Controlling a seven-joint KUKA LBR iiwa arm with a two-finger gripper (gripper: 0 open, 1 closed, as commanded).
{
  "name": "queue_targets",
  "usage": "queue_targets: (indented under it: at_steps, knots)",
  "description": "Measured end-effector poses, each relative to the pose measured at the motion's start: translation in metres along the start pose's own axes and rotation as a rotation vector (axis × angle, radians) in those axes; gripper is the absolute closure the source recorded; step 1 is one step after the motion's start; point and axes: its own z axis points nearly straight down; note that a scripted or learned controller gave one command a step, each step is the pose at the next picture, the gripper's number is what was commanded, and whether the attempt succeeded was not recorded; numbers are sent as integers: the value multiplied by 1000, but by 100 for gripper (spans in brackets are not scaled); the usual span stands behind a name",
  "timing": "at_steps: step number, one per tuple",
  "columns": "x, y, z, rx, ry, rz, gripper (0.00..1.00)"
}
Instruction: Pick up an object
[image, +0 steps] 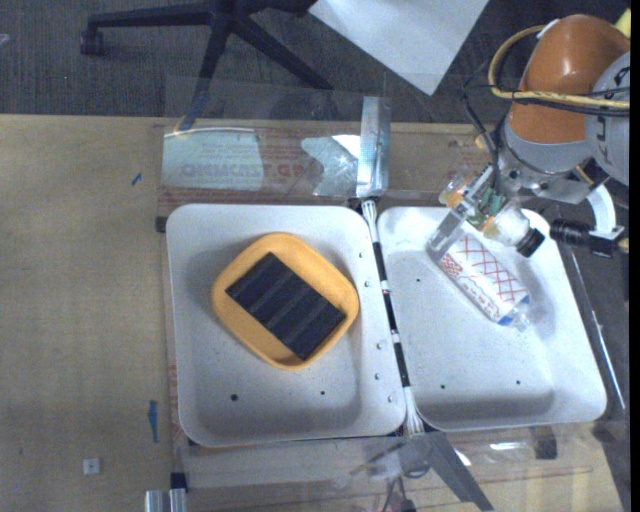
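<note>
Seen from above at a slant: two shallow white bins side by side on a tan desk (80, 300). In the left bin (200, 400), near its centre, an orange-rimmed tray with a dark ribbed panel (285, 300), turned on a diagonal. In the right bin (500, 400), toward one o'clock of its floor, a clear plastic bottle with a white label crossed in red (485, 283), lying on its side, cap end pointing to five o'clock. Reaching in from the right at two o'clock, the grey arm with its orange band (565, 60). Pincer (452, 232) lowered just over the bottle's upper end, one slim finger (443, 238) visible; spread of the pincer cannot be told. Nothing seen clamped.
</note>
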Motion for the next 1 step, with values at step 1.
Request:
queue_targets:
  at_steps: [1]
  knots:
    - [-6,-20,43,5,5,195,100]
